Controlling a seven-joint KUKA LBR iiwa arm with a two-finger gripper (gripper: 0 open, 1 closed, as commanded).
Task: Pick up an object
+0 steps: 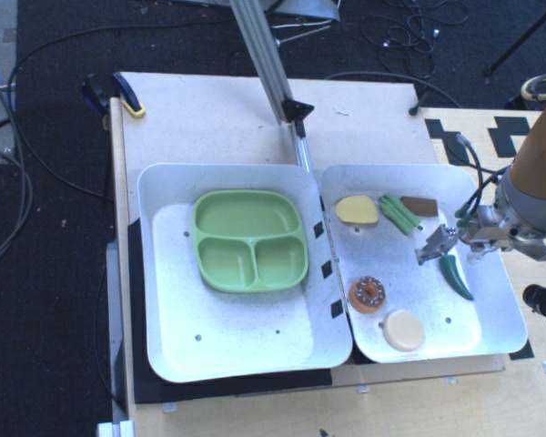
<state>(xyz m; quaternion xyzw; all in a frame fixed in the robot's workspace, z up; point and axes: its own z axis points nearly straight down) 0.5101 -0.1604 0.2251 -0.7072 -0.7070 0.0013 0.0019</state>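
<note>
Pepper (456, 275), dark green, rt bin (491, 335)
You see gripper (446, 242) just above pepper, touching its top; can't tell jaw state. Donut (368, 293) left of pepper.

A fixed camera looks down at a slant on the bench (255, 116). Both bins (164, 271) sit mid-frame, the floor (55, 44) beyond.

Matt green plastic tray (251, 240), speckled white bins (246, 335); pale wooden bench (218, 116), metal pincer (437, 244)
</note>
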